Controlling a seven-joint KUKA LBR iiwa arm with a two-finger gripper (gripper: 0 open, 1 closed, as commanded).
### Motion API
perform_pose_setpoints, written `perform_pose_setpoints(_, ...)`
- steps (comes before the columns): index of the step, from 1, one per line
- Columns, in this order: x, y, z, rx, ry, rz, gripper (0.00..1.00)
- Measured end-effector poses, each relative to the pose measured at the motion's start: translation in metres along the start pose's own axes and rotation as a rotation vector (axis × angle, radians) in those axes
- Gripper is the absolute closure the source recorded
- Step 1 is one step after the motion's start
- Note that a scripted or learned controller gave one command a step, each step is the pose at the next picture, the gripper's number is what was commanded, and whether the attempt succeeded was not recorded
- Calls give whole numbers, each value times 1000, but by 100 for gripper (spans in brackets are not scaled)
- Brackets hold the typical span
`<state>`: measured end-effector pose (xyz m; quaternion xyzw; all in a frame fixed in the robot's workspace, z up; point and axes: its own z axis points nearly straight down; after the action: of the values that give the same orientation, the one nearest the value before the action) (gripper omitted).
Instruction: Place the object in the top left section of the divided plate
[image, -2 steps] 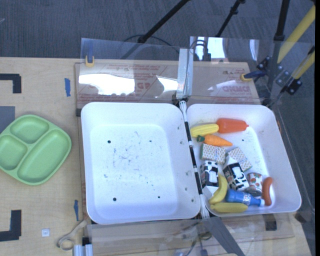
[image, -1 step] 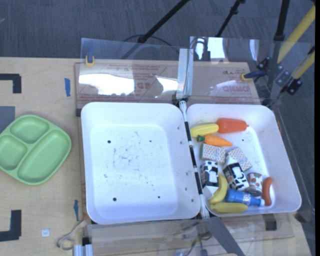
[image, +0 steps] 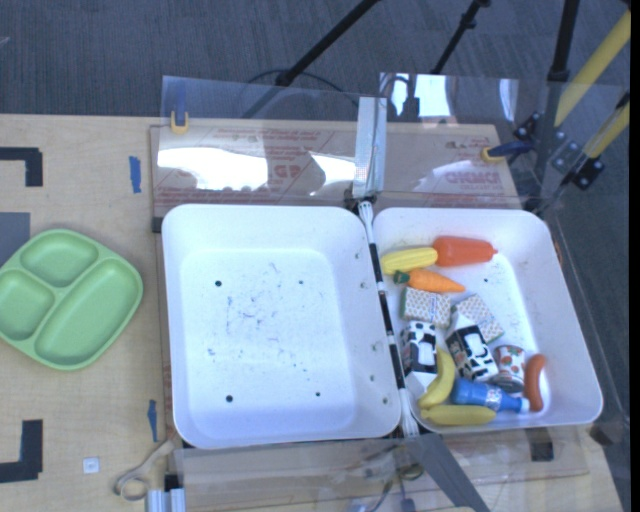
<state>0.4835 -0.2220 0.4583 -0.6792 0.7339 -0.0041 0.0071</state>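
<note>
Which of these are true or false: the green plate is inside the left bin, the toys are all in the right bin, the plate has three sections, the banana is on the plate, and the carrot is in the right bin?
1. The plate is inside the left bin. False: it lies on the bench, left of that bin.
2. The toys are all in the right bin. True.
3. The plate has three sections. True.
4. The banana is on the plate. False: it lies in the right bin.
5. The carrot is in the right bin. True.
</note>
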Motion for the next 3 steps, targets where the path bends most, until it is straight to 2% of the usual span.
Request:
perform_pose_setpoints(2, -2, -3, -23, 15, -2, 7, 100)
perform_pose_setpoints(3, 1, 3, 23, -13, 2, -29, 100)
